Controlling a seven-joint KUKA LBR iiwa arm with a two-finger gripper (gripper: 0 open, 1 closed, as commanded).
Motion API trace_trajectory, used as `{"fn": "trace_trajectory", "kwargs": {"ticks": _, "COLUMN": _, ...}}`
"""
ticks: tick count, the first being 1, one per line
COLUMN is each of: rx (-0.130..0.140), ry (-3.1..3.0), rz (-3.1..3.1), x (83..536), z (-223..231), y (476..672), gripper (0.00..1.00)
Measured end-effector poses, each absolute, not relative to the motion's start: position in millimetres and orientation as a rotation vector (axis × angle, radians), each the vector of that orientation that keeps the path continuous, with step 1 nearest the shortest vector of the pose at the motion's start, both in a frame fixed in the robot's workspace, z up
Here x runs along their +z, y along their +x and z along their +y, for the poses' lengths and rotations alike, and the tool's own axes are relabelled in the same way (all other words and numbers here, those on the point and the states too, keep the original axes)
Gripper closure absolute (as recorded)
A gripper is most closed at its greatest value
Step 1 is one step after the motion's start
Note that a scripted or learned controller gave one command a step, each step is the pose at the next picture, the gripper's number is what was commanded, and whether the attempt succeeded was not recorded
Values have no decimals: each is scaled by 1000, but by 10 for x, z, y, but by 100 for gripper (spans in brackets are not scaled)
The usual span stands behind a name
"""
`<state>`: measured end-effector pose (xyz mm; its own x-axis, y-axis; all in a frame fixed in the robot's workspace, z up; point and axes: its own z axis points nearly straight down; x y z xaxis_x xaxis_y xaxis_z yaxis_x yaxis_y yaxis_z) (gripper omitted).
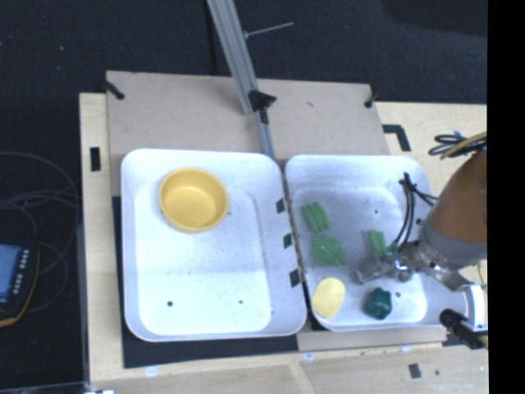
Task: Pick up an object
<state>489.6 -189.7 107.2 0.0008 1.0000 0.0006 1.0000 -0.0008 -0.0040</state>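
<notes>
fingers (376,268) low over upright dark green object (378,303)

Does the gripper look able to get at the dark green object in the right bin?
Probably yes. The gripper hangs just above the dark green object, which lies apart from the yellow one, with nothing over it.

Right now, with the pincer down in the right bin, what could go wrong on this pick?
1. The pincer sits among several close items: the dark green object and small green piece could get nudged rather than grasped.
2. The arm's cables hang over the right bin's wall and might snag.
</notes>
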Motion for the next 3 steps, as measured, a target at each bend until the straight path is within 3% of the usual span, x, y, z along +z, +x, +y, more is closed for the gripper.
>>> {"fn": "trace_trajectory", "kwargs": {"ticks": 1, "rx": -3, "ry": -2224, "rz": -2221, "x": 1199, "z": -1900, "y": 4913, "gripper": 100}}
{"fn": "trace_trajectory", "kwargs": {"ticks": 3, "rx": -5, "ry": -2225, "rz": -2225, "x": 2417, "z": -2019, "y": 4913, "gripper": 100}}
